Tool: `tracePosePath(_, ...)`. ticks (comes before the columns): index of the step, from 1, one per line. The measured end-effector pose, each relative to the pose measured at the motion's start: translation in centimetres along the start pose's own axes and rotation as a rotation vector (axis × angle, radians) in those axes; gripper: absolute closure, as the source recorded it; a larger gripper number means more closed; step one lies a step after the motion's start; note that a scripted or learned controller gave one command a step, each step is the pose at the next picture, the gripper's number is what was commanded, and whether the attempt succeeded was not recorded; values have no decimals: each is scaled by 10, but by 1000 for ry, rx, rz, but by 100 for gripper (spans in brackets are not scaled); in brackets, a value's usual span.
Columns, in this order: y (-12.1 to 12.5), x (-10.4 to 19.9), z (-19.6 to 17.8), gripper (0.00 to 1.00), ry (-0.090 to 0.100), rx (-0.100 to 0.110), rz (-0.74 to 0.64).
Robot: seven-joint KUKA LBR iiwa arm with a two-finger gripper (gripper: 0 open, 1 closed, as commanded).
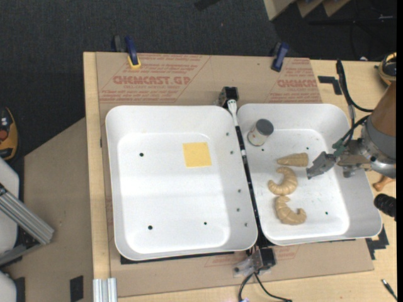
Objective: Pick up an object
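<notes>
In the right bin (pixel 334 121) lie three tan croissant-shaped pieces: one (pixel 293 160) near the middle, a curled one (pixel 284 182) below it, and a third (pixel 289 213) toward the front. A short grey cylinder (pixel 261 131) stands at the bin's back left. A flat yellow square (pixel 197 155) lies in the left bin (pixel 126 187). My gripper (pixel 332 168) hangs over the right bin's right half, just right of the top croissant piece and not touching it. It is open, with nothing between its fingers.
The grey arm (pixel 384 137) comes in over the right bin's right rim. A black divider rail (pixel 244 168) runs between the bins. Blue clamps (pixel 131 50) hold the cardboard base at the back. Cables run along the right side.
</notes>
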State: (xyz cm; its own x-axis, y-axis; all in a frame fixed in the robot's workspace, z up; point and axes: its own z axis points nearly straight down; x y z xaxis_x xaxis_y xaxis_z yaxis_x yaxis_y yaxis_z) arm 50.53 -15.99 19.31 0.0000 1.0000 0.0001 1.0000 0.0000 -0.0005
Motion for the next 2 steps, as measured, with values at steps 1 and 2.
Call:
tracePosePath(1, 92, 27, 114, 0, -1, -4, -6)
tracePosePath(2, 90, 24, 97, 100, -3, -7, -1)
